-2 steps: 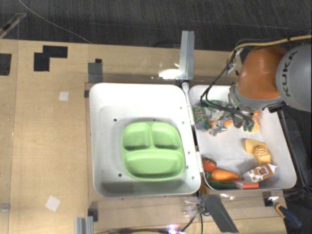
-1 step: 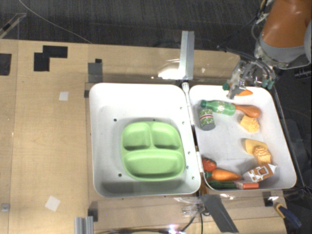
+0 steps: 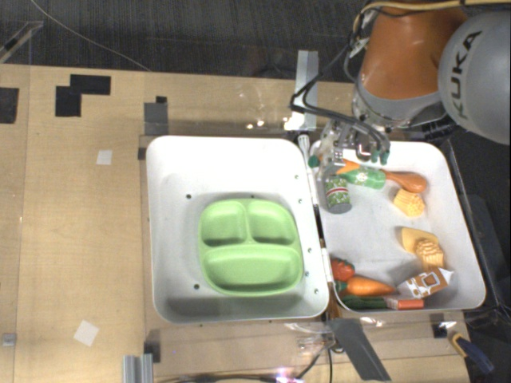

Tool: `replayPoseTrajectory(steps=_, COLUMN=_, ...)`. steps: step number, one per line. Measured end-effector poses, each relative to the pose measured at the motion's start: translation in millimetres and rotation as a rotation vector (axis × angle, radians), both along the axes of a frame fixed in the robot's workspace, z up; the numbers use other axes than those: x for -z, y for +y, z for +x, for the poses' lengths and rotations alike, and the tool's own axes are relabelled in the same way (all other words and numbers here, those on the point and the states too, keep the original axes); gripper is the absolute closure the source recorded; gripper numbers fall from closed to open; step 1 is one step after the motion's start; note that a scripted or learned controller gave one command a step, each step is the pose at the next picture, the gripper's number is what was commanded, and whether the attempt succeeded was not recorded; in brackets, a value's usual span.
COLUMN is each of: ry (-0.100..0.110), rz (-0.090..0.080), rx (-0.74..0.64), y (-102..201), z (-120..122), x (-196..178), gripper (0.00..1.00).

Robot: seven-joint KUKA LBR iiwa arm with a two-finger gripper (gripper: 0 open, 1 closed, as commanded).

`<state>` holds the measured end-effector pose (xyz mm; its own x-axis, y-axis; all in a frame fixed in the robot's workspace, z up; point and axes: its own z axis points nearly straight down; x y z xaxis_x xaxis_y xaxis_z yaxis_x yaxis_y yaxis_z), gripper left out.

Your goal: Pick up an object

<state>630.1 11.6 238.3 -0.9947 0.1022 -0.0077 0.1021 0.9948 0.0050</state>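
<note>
While the grey arm (image 3: pixel 447 62) with its orange band reaches in from the right, its claw (image 3: pixel 351 152) hangs low over the upper left corner of the right bin (image 3: pixel 459 214), and whether it is wide or narrow I cannot tell, since the metal parts blur together there. Just below it lie a green bottle (image 3: pixel 363 179) on its side and a small can with a green and red label (image 3: pixel 338 195), the can close to the bin's left wall; neither can be seen between the fingers. Further right rest a toy chicken drumstick (image 3: pixel 407 182) and a yellow piece (image 3: pixel 410 205), with another tan and yellow food toy (image 3: pixel 423 246) lower down. Along the bottom wall sit a carrot (image 3: pixel 369 286), something red (image 3: pixel 342 269) partly hidden beside it, and a small carton (image 3: pixel 425 282), its print too small to read. A green divided plate (image 3: pixel 251 244) lies in the left bin (image 3: pixel 172 214) on the table (image 3: pixel 72 230).
</note>
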Motion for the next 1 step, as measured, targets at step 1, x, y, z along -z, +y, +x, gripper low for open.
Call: replayPoseTrajectory(steps=1, ry=-0.010, rz=-0.002, rx=0.001, y=-2.7, z=2.4, x=-13.1, gripper=1.00)
